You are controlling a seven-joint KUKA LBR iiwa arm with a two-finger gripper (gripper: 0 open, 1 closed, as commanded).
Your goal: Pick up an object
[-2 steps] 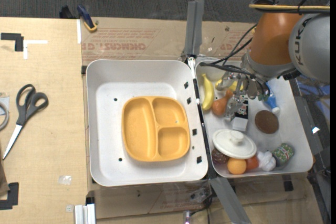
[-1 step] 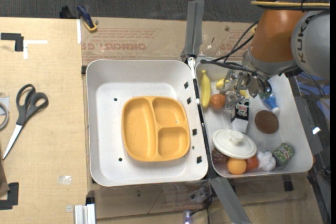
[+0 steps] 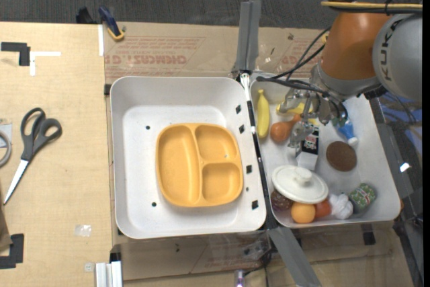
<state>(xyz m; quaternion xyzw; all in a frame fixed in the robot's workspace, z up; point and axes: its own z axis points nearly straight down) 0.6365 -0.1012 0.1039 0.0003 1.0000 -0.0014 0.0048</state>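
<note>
Two-finger gripper sits low in the right white bin, right of centre frame; whether it grips anything cannot be told. It hangs just above a small black-and-white box, the likely target, beside a brown round object and a yellow banana.

Right bin, frame's right, holds clutter. Banana upright at its left wall; brown ball; white lid; orange.
</note>
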